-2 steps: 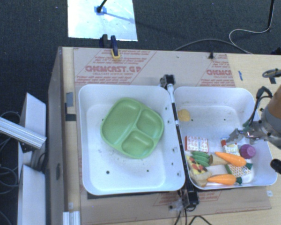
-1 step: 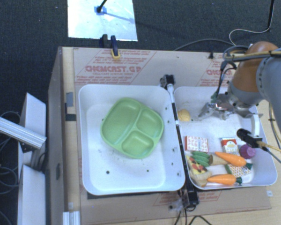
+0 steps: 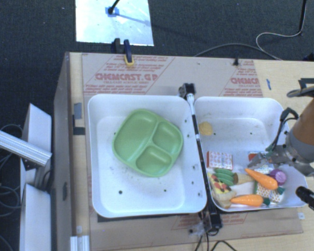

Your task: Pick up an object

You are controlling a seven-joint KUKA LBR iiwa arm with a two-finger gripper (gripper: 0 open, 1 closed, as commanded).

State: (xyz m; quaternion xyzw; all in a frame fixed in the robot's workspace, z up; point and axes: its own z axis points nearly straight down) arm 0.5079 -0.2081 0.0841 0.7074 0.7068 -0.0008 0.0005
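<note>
At the right edge of the frame, the gripper [image 3: 262, 160], whose grasp I could not tell, hung over the right bin [image 3: 235, 109] just above a toy carrot [image 3: 261, 178] among piled toy food, apparently mid-approach, needing a descent and closure next.

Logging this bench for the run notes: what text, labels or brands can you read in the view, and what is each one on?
"CHEMCAST GP": red print on the board behind the left bin.
"CHEMC...": the same print again on the board behind the right bin, cut off partway.
Smaller red lines under both prints: too blurred to read.
Red-and-white card in the right bin: patterned, nothing legible.
</note>
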